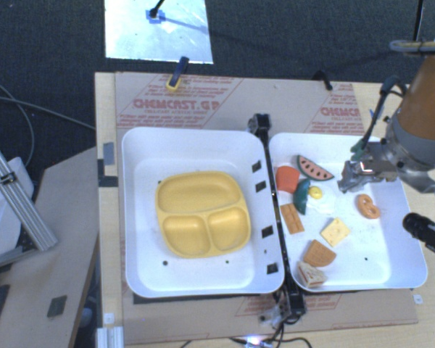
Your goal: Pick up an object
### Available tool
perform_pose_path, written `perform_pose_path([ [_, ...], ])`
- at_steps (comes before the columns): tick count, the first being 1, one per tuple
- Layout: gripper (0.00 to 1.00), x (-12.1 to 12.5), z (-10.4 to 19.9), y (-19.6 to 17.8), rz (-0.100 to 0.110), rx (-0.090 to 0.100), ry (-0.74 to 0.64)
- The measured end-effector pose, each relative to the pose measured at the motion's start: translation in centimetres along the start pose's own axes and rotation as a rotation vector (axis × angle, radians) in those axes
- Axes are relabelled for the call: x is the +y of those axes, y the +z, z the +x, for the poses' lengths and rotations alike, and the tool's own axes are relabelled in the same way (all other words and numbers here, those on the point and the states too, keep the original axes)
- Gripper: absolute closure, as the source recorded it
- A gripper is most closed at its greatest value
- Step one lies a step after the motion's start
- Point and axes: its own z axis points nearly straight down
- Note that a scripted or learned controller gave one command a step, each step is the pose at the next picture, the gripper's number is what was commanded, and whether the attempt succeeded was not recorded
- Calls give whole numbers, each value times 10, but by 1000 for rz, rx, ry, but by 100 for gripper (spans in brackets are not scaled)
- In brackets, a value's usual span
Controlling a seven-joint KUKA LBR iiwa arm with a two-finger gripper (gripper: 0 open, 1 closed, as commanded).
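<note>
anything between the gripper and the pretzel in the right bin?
Nothing visible. The gripper sits above the right bin, and the pretzel lies just below it in the view, on bare floor apart from the other pieces.

A dark carpet (pixel 43 42) surrounds the tan surface (pixel 225 96), with a shiny metal sheet (pixel 158 20) lying on the floor behind it.

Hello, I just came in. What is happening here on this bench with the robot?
A grey robot arm reaches in from the right, and its gripper hangs over the right bin, with nothing visibly held. That bin holds toy food: a watermelon slice, a pretzel, a cheese piece and others. The left bin holds a yellow divided tray, untouched.
</note>
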Motion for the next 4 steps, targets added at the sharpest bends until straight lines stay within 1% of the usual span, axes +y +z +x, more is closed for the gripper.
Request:
perform_pose_path([
  [1, 100, 20, 60, -116, -2, 2, -4],
  [2, 100, -17, 30, -51, 18, 1, 10],
  [3, 100, -15, 69, -55, 12, 1, 1],
  [4, 100, -16, 83, -6, 17, 1, 2],
])
